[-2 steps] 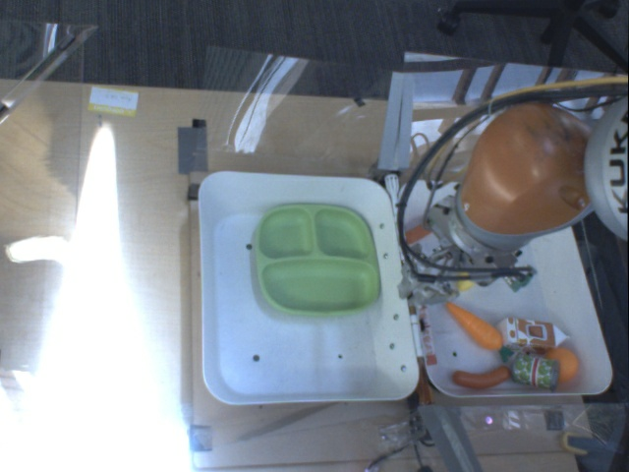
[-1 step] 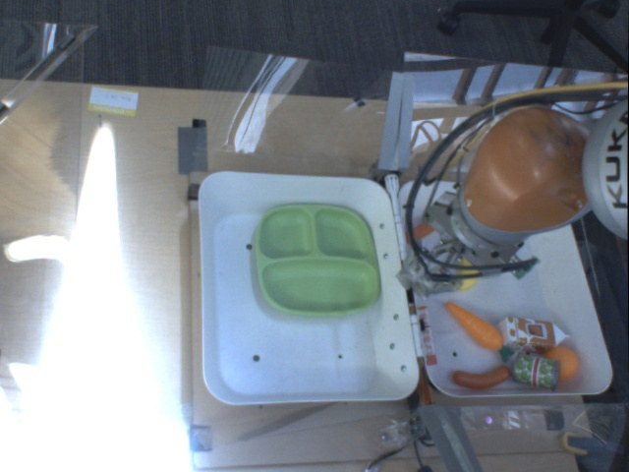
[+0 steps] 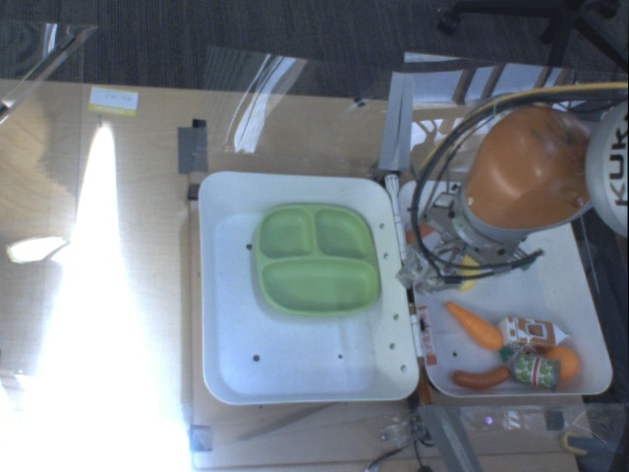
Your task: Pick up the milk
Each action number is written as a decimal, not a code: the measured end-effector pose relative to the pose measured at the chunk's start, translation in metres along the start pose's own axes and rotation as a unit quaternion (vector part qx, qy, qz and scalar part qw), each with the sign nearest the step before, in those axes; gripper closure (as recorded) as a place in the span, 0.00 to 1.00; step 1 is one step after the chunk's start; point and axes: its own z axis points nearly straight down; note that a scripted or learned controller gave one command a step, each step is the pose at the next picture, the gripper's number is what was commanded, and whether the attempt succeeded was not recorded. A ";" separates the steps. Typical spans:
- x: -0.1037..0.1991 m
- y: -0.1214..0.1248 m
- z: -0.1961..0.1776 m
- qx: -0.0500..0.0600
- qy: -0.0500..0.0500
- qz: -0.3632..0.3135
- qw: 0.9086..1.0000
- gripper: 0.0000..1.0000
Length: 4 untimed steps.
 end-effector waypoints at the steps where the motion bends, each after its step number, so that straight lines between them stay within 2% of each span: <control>1: -0.067 0.054 -0.032 -0.013 0.019 -0.076 0.997 1.00; 2: -0.004 0.007 -0.059 -0.016 0.017 -0.273 0.962 1.00; 3: 0.061 -0.007 -0.072 -0.022 0.011 -0.565 0.825 1.00; 4: 0.122 -0.048 -0.041 -0.024 0.010 -0.607 0.794 1.00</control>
